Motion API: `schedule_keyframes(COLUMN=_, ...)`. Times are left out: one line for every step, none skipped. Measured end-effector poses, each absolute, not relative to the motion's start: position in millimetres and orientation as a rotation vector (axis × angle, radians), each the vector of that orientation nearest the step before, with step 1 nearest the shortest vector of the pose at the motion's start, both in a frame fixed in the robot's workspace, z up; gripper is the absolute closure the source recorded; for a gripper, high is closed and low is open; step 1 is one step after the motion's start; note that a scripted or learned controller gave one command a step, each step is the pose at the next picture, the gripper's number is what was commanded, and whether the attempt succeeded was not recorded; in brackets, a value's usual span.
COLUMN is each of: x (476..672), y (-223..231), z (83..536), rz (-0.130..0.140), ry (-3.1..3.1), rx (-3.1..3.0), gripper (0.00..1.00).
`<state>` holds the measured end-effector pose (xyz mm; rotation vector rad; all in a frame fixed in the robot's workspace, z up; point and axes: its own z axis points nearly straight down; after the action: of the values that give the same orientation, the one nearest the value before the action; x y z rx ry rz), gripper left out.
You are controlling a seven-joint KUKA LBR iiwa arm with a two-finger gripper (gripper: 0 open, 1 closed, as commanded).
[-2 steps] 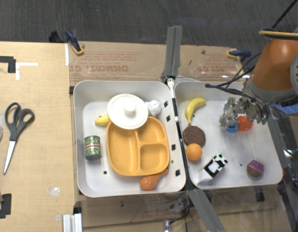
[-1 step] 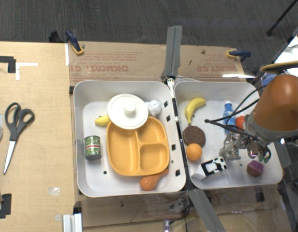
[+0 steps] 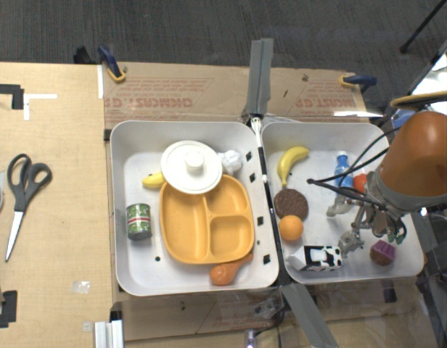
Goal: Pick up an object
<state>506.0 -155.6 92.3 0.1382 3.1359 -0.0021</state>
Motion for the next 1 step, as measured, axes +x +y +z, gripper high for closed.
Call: schedule_keyframes(x=584.0, y=-120.5, z=93.1, rz=0.001, ry=3.115, rx=0.364, gripper=0.0)
